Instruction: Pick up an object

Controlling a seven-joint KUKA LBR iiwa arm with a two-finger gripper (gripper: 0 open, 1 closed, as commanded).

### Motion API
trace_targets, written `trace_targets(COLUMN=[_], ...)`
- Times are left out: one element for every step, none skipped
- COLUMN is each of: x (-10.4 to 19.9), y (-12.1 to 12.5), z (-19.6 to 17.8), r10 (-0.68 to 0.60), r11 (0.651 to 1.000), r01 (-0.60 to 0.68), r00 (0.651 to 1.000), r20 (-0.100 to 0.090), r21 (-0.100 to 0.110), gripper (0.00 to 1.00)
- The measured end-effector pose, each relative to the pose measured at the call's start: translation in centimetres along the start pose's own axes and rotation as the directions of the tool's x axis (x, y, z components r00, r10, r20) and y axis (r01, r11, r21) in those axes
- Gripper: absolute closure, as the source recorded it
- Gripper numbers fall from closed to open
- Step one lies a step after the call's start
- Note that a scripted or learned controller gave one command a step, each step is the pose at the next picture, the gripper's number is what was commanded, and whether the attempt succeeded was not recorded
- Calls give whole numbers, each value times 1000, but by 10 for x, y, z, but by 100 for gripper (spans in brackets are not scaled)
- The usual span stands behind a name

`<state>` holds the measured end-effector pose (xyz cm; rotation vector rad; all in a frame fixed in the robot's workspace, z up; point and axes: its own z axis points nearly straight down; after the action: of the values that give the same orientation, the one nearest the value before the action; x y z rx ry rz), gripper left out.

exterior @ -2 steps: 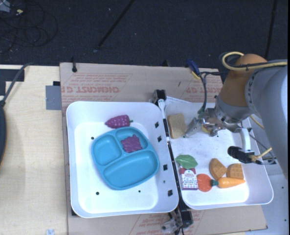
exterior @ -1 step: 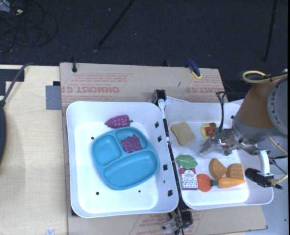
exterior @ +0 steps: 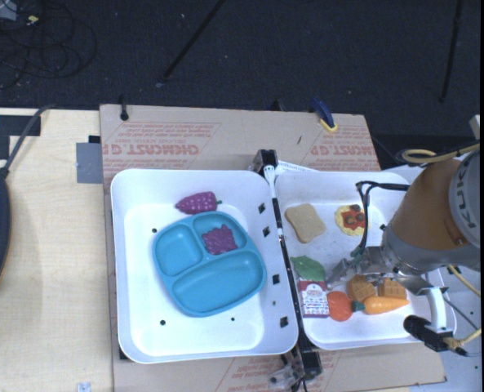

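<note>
Judging by the scene, nothing is lifted yet: the gripper (exterior: pixel 357 269) is lowered into the right bin (exterior: pixel 405 178) among toy foods, a carrot (exterior: pixel 380 305), tomato (exterior: pixel 339 306), bread slice (exterior: pixel 305 221), pizza piece (exterior: pixel 349 218) and green leaf (exterior: pixel 308 267). Its grip cannot be told. In the left bin (exterior: pixel 127 219), a blue divided plate (exterior: pixel 213 280) is loaded with purple grapes (exterior: pixel 219 238); a second purple cluster (exterior: pixel 197 202) is laid beside the plate's far edge.
</note>
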<state>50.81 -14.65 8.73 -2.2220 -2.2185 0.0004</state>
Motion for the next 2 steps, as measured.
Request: trace_targets(x=[-2, -2], y=[2, 1], z=[-9, -9], r10=[4, 4], r11=[1000, 1000], r01=[-4, -4], r00=[1000, 1000], r20=[-3, -3], r21=[2, 3], gripper=[100, 0])
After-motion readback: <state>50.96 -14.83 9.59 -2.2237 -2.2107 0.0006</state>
